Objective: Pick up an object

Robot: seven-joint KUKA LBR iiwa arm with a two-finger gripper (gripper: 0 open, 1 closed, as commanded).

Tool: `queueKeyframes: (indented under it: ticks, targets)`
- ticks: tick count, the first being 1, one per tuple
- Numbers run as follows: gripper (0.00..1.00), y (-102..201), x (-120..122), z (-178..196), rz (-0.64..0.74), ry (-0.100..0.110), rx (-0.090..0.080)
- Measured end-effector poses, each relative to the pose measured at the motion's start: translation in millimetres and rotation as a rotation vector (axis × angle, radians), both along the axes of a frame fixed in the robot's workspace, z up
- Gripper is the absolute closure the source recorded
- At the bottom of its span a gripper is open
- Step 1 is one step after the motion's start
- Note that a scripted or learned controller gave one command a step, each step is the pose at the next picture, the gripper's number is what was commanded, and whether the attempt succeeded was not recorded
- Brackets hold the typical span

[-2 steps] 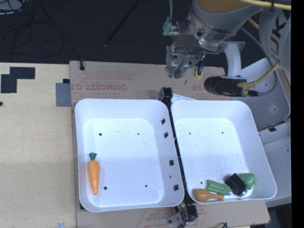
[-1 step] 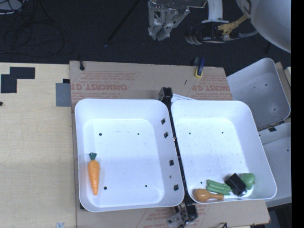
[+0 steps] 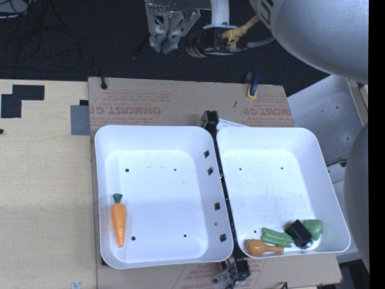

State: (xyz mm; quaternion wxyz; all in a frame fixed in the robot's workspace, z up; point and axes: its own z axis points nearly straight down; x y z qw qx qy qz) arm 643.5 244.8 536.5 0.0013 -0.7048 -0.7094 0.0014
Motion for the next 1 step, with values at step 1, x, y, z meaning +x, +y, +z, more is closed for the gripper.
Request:
queueKeyframes:
  ticks: [1]
  targets:
    - [1.0,-134.9,-0.1,-124.2,-0.02,0.014,-0.008]
